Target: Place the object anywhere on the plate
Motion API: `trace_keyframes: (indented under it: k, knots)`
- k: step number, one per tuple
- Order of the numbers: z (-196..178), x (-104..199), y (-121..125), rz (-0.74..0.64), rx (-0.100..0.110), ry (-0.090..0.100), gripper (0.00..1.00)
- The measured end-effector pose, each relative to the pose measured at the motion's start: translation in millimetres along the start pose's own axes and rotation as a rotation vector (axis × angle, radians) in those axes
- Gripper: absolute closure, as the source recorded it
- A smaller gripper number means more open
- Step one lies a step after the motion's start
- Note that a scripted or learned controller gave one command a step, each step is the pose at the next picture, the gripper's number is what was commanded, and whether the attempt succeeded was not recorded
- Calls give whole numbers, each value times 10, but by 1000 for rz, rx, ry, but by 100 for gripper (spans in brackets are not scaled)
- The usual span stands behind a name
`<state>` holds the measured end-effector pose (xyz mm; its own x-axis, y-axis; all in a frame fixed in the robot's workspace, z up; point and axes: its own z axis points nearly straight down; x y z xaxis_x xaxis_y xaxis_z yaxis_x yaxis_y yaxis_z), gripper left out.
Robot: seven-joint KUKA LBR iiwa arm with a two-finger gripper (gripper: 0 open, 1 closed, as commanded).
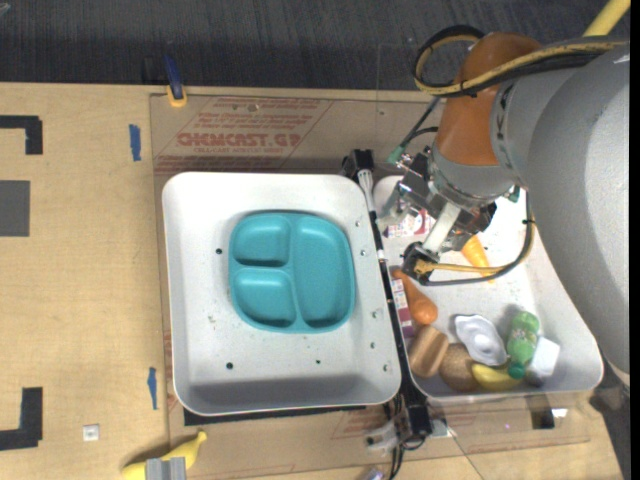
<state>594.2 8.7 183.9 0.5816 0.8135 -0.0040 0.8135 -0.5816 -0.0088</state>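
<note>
Shows the teal three-welled plate (293, 270) lying mid left bin (190, 268) and an orange carrot (424, 311) by the right bin's (548, 278) left wall, with the grey arm bent over that bin, gripper (408, 211) near its far left corner, open or closed impossible to tell

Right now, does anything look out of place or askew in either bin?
Nothing spilled or damaged. The teal plate lies slightly turned in the left bin. In the right bin, the toy foods crowd the near corner, some overlapping, a pile that may hinder a clean pick.
</note>
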Motion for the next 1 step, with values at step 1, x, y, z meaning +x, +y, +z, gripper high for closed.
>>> trace_keyframes:
  k: [1]
  knots:
    - [-492, 22, -505, 233, -6, 5, 0]
